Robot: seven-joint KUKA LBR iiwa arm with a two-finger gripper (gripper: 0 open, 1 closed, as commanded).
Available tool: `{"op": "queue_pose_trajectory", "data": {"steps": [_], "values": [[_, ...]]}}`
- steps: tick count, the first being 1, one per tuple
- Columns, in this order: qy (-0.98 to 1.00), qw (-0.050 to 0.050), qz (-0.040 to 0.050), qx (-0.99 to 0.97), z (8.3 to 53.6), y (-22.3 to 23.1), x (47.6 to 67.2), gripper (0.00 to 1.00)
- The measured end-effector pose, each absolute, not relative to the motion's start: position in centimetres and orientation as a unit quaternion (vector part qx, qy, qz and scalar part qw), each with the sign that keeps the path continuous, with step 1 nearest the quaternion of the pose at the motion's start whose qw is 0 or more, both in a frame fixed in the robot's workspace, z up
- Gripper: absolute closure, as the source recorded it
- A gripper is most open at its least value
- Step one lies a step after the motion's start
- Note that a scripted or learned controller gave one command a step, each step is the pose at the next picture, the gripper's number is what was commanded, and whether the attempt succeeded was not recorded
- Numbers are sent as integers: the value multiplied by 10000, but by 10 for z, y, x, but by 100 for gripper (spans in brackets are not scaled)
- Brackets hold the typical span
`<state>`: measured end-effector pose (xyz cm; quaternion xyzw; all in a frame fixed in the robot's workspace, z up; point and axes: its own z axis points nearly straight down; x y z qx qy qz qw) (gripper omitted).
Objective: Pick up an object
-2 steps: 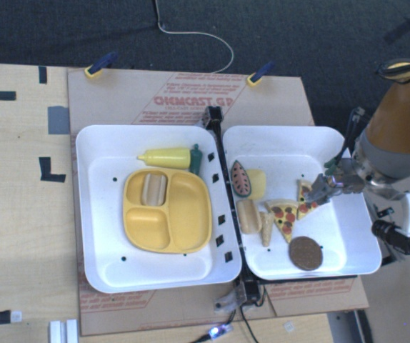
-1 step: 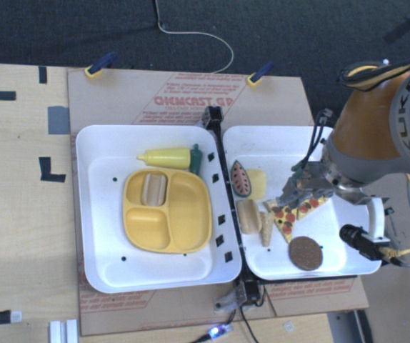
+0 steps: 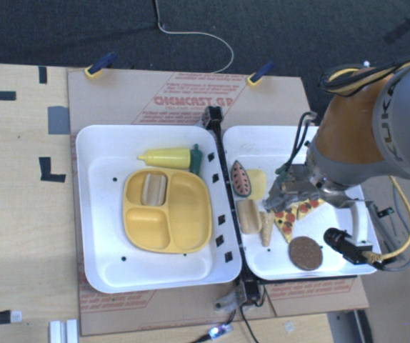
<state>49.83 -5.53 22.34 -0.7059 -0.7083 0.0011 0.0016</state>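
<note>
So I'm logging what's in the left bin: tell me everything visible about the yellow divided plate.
The yellow divided plate looks like glossy plastic, rounded-square, with three compartments. It lies flat in the left white bin, turned slightly. A pale tan block sits in its upper-left compartment. A yellow bottle with green cap lies along its top edge.
</note>
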Motion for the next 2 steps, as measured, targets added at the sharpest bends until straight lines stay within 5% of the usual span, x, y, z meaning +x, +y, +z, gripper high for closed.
{"op": "queue_pose_trajectory", "data": {"steps": [2], "values": [[-7069,14,18,-7073,216,-68,492,100]]}}
